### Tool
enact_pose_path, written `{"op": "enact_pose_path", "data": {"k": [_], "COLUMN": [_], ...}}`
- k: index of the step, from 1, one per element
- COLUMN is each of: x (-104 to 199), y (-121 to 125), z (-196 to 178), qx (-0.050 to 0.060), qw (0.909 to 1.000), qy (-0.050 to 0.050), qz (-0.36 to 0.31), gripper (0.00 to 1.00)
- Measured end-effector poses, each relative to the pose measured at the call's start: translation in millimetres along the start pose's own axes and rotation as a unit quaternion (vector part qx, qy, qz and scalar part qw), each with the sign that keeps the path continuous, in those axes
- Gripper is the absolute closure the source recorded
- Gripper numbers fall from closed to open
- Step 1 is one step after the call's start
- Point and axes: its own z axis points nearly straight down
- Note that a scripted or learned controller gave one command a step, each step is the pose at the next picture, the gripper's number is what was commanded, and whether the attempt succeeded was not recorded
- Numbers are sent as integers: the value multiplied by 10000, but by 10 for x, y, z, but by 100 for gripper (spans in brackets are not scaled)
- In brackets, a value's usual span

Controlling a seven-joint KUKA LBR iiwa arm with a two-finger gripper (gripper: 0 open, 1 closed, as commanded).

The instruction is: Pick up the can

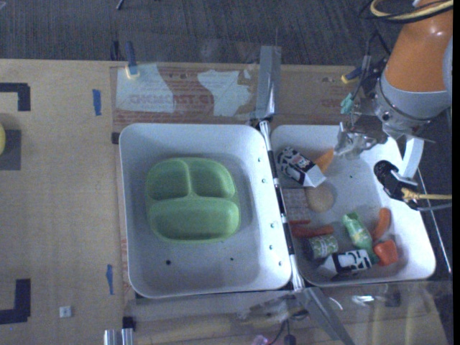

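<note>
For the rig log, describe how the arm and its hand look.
The arm has a broad orange band above a grey wrist section. Yellow and black cables loop over its top. The hand is pale grey metal, and green-tipped wiring runs beside it.

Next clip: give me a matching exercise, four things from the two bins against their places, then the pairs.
Things:
1. plate
2. can
3. carton
4. gripper

Places:
A. near edge of the right bin, beside a black-and-white box
B. middle of the left bin
C. over the right bin's far edge
D. far left part of the right bin

Pairs: 1-B, 2-A, 3-D, 4-C
</note>
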Motion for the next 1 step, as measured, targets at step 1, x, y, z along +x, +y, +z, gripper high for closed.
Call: {"op": "enact_pose_path", "data": {"k": [1], "x": [100], "y": [89], "z": [485], "qx": [15], "qw": [9939], "qy": [2], "qz": [1106], "gripper": [100]}}
